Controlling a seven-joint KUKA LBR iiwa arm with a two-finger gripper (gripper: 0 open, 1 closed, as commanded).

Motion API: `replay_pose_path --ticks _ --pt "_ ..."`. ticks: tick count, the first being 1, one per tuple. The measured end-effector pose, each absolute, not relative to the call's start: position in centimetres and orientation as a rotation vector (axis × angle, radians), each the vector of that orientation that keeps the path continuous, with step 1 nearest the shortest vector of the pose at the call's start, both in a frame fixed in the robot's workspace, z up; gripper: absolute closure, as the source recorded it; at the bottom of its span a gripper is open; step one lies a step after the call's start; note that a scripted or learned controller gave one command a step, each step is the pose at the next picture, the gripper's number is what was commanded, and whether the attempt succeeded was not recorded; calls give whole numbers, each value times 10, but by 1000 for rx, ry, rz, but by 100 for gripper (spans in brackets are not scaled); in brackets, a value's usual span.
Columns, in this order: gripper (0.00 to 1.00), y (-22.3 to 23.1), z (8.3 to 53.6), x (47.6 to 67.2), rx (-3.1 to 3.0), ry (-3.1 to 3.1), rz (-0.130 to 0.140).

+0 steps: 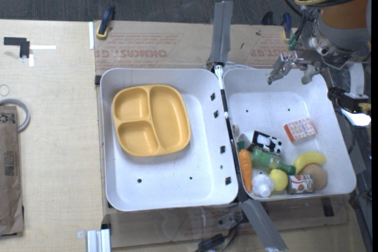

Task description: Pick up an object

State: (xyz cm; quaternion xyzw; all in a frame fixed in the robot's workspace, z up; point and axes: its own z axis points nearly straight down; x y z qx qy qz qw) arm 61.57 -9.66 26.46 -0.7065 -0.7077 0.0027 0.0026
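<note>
My gripper (291,72) hangs above the back edge of the right bin (260,91), open, with nothing between its fingers. The objects lie well in front of it in the bin's near half: an orange box (299,130), a black-and-white item (267,141), a green bottle (269,160), a carrot (245,169), a banana (310,159), a yellow ball (279,180), a brown rounded item (315,173) and a small orange carton (300,185). They crowd together at the front right.
A yellow divided plate (152,120) lies in the left bin (171,186). A grey divider bar (222,32) runs between the bins at the back. Blue clamps (106,22) hold the cardboard behind.
</note>
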Motion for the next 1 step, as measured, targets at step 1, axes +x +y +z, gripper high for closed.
replay_pose_path --ticks 1 --pt "0 -106 136 565 -2119 -2311 8"
